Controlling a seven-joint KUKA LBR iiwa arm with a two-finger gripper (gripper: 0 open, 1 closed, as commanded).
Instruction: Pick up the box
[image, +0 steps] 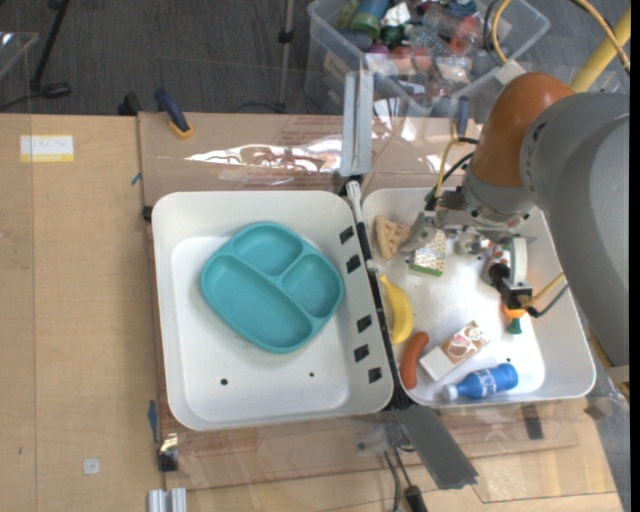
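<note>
The box (430, 256), small and white with a green edge, sits tilted in the right bin (572, 372), near that bin's far left part. The gripper (441, 228) is directly over its upper end, and from this angle we cannot tell whether it is apart, together or clamped on the box. Above it we see the arm's orange band (520, 110).

Just left of the box lies a tan wedge of toast (392, 237). Nearer to us along the bin's left wall lie a banana (399, 311) and a red sausage (413, 359). Beside the sausage is a flat white and brown packet (456, 349). A blue bottle (486, 382) lies on its side close to the near wall. In the left bin (162, 300) a teal divided plate (272, 287) rests near the middle.
</note>
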